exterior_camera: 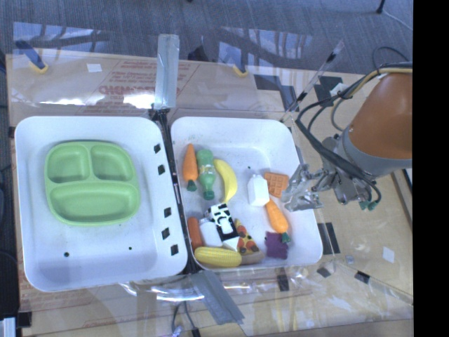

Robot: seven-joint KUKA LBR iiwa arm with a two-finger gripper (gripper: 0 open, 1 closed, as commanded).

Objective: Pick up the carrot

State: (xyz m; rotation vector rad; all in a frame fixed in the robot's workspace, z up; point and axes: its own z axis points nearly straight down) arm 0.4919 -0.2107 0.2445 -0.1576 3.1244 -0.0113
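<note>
Hand (296, 196) at right edge of right bin (231, 122), hanging over the rim area, arm coming in from the right. Open or shut: cannot tell, too much metal glare and cable clutter. Nothing seen held.

Likeliest carrot (189, 163): orange, tapered, dark green stub at its near end, lying close along the bin's left wall, just beside green bottle (205, 171). Long axis approx. front-to-back in the bin, fat end away from camera. So, from the hand: well apart, straight across the bin to the left, with banana (226, 178), white block (258, 190) and waffle (277, 183) between.

Caveat: second orange tapered piece (277, 217) just below the hand, near the right wall, tilted diagonally, purple item (276, 245) beside its lower end. Could also be a carrot; no green end visible, so can't say for sure. A third orange-red stick (194, 232) at the left wall nearer the camera, prob. not it.

Judgement: if target = left-wall one, needs a long reach across, closing direction set across the short axis, i.e. left-right, and little room wall-side. If target = near piece, only a short drop and a wrist turn to suit the diagonal.

Left bin (28, 209) w/ green plate (91, 182): not involved.
</note>
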